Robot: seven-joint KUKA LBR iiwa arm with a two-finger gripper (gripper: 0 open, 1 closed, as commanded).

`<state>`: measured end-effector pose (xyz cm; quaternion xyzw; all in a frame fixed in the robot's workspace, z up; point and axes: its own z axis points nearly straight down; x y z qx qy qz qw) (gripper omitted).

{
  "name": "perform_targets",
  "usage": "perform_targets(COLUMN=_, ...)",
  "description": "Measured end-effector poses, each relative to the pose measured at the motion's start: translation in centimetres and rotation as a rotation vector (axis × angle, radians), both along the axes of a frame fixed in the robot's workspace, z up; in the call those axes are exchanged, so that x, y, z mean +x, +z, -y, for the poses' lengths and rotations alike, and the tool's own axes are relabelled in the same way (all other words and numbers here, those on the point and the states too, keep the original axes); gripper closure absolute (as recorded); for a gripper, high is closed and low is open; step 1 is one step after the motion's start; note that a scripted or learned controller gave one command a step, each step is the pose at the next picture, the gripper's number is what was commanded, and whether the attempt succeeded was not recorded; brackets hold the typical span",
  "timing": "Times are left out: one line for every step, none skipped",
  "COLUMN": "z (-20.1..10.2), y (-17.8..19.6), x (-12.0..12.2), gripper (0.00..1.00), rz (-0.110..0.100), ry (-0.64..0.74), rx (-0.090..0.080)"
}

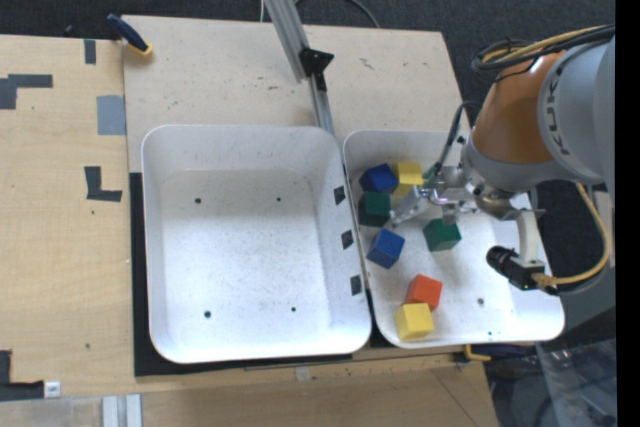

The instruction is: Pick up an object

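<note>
Whether the claw (432,203) is open or closed cannot be told; it is seen low in the right bin (500,315), beside a green cube (441,234) near the bin's middle. The cubes look hard, smooth and sharp-edged. A blue cube (378,179), yellow cube (408,175) and dark green cube (374,207) are crowded by the far left corner, so a neighbour could be nudged or a grip lost by slipping.
</note>
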<state>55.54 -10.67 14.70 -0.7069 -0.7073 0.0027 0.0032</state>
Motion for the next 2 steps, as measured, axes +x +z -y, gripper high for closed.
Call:
perform_targets(z=0.18, y=-2.91, x=0.58, gripper=0.00, rz=0.027, ry=0.000, rx=-0.006)
perform_targets(z=0.20, y=-2.10, x=0.57, gripper=1.00, rz=0.027, ry=0.001, rx=-0.008)
